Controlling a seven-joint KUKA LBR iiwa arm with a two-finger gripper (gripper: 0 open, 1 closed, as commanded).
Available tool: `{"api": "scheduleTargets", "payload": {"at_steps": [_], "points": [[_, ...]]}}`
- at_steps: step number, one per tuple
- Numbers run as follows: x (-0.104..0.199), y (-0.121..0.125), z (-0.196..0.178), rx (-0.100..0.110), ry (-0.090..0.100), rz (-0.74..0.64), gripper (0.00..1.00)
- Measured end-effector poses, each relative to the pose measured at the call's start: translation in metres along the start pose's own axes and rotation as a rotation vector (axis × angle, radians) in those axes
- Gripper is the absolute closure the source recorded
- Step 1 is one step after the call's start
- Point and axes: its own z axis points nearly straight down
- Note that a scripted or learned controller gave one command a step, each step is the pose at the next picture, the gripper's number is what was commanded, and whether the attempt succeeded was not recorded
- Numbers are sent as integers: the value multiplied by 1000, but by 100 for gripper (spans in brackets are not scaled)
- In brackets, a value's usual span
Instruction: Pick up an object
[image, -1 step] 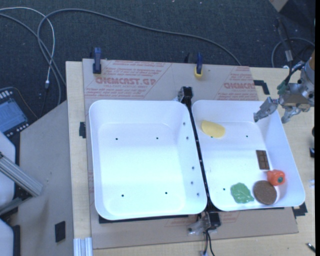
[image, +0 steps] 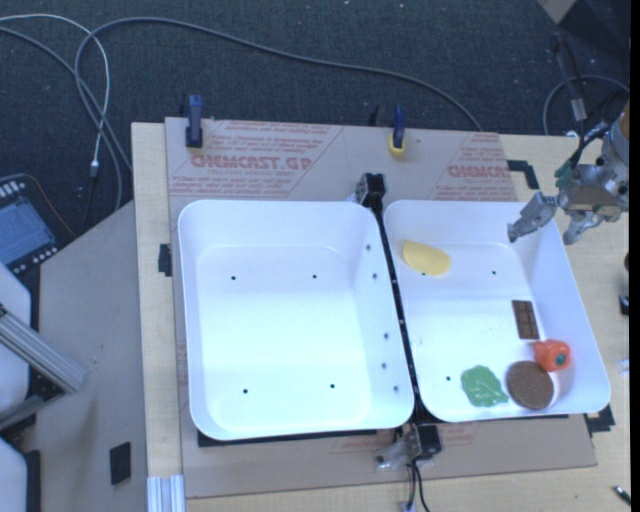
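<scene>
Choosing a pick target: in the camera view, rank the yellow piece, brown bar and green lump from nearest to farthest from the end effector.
From the end effector:
1. Brown bar, right bin's right side.
2. Yellow piece, top left of that bin.
3. Green lump, bottom edge.

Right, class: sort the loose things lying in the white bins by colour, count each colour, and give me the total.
Yellow: 1, the yellow piece
Green: 1, the green lump
Brown: 2, the brown disc and the small brown block
Orange: 1, the orange item
Total: 5, all in the right bin
</scene>
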Motion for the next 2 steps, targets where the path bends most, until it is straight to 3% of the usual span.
{"api": "scheduleTargets", "payload": {"at_steps": [2], "points": [[-6, 3, 124, 6, 1, 0, 0]]}}
